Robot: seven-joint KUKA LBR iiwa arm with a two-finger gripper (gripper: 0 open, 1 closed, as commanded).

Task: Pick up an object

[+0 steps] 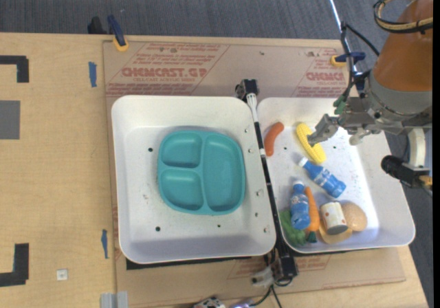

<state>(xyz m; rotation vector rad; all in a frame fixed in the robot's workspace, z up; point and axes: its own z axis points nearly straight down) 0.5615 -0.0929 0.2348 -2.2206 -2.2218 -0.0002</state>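
Toys [317, 196] crowd right bin [392, 227]; left bin [130, 162] holds teal tray [202, 170]; pincer [338, 130] spread.

Held a teal tray [201, 170] in the left white bin [130, 183]; yellow banana [309, 143], orange sausage [273, 137], blue bottles [323, 178] right.

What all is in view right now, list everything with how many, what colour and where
Bins: two, white, side by side on the bench.
Divided plate: one, teal, in the left bin.
Hot dog toy: one, orange-red, right bin, near its left wall.
Banana: one, yellow, right bin, upper part.
Bottles: two, blue, middle of right bin.
Carrot: one, orange with green top, right bin, lower part.
Mug: one, white, beside a tan round item, lower right bin.
Gripper: one, grey, above the banana.
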